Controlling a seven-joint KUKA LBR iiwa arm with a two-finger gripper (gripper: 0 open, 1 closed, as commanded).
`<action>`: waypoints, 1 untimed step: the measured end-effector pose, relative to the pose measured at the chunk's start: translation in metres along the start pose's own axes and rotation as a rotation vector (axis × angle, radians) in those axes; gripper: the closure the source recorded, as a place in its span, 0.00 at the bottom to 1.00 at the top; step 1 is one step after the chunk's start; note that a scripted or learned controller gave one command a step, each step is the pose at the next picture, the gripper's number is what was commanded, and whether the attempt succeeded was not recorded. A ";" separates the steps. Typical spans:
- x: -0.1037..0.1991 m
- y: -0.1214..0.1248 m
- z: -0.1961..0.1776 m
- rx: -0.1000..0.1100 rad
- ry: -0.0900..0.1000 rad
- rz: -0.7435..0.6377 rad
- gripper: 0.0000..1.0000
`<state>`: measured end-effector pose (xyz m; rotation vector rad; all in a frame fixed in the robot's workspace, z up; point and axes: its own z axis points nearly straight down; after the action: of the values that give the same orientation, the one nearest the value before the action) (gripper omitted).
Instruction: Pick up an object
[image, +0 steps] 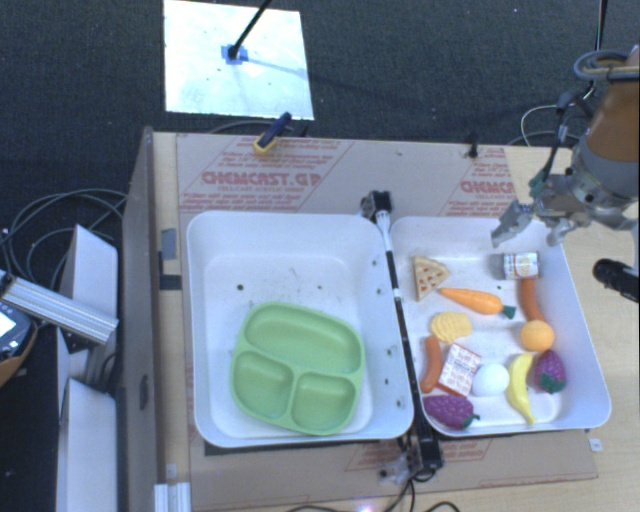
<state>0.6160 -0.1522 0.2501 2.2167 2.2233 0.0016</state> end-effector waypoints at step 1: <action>0.049 -0.043 0.092 0.003 0.001 -0.001 0.00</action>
<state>0.5732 -0.1035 0.1579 2.2178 2.2268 -0.0007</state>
